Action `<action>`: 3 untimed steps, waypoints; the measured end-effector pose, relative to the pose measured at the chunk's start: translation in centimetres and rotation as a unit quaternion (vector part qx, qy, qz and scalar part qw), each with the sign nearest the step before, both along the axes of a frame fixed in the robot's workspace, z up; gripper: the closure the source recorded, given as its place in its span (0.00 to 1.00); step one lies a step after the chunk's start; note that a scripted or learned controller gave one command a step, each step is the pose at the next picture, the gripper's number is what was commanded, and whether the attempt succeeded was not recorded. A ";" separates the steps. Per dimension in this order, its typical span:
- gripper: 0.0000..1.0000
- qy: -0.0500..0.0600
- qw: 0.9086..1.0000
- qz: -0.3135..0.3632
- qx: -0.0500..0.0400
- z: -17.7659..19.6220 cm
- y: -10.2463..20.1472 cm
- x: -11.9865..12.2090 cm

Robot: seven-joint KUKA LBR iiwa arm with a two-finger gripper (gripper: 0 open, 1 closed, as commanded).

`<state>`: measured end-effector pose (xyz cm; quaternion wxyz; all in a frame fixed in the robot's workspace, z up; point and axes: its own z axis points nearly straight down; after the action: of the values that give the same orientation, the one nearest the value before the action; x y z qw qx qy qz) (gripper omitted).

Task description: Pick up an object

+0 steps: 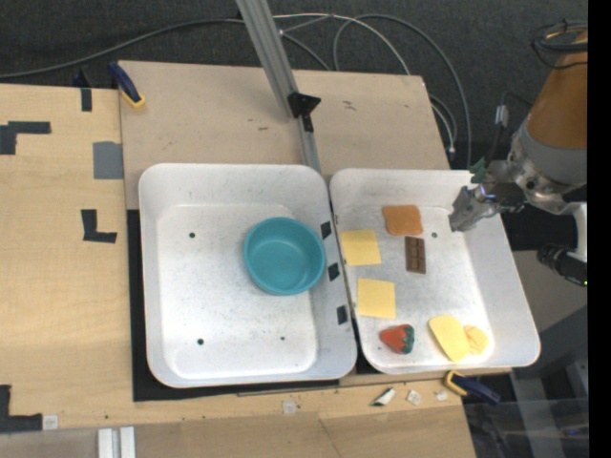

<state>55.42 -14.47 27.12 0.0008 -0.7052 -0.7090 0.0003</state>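
My gripper [465, 212] hangs over the upper right part of the right bin [496, 284], to the right of an orange-brown slab [402, 219] and a small dark brown bar [415, 254]. Nothing shows between its fingers. Lower in that bin lie two yellow squares [361, 248] [375, 298], a red and green strawberry-like toy [398, 338] and a yellow piece [456, 337]. A teal bowl [283, 255] stands in the left bin [181, 284].
A slanted metal pole [277, 55] crosses above the bins from the top. Cables [401, 36] trail over the dark floor behind the bench. Small clips sit at the bench's front edge [458, 384] and back left [126, 82].
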 end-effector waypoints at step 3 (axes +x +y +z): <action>1.00 0.000 1.000 0.001 0.000 -3.0 15.8 1.0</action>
<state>56.40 1.29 24.15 0.0012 -0.7043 -0.7099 0.0000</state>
